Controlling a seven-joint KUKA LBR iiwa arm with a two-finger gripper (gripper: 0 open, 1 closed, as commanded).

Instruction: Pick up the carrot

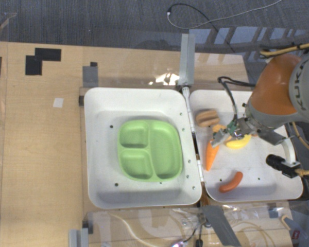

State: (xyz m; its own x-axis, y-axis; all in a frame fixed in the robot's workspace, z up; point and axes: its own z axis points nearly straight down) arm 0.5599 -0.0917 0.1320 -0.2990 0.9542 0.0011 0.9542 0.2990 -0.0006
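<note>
Approach step: my tool (224, 134) hovers centre-right of frame, finger state indeterminable, just above the carrot (210, 155) lying in the right bin (257, 192); next I judge a short descent onto it.

Top of the frame is dark grey carpet floor (92, 6) with a black cable (216, 19) snaking across it upper right. Below that, light wooden bench (36, 153), black tape marks (41, 59) upper left.
</note>
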